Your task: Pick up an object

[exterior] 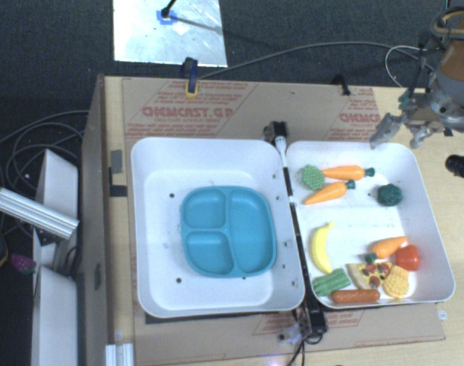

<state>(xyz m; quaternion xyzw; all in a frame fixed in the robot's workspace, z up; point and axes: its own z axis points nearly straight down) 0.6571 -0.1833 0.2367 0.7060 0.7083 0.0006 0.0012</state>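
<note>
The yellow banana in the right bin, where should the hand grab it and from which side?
Probably across the banana's thick middle, coming straight down from above. It lies flat, running near to far, with bare floor on its right and the bin's dividing wall close on its left, so the fingers should straddle its narrow width.

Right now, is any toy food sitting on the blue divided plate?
No, the blue plate lies bare in the left bin.

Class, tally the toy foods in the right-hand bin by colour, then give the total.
Orange: 3
Green: 3
Yellow: 2
Red: 2
Mixed colours: 1
Total: 11
</note>
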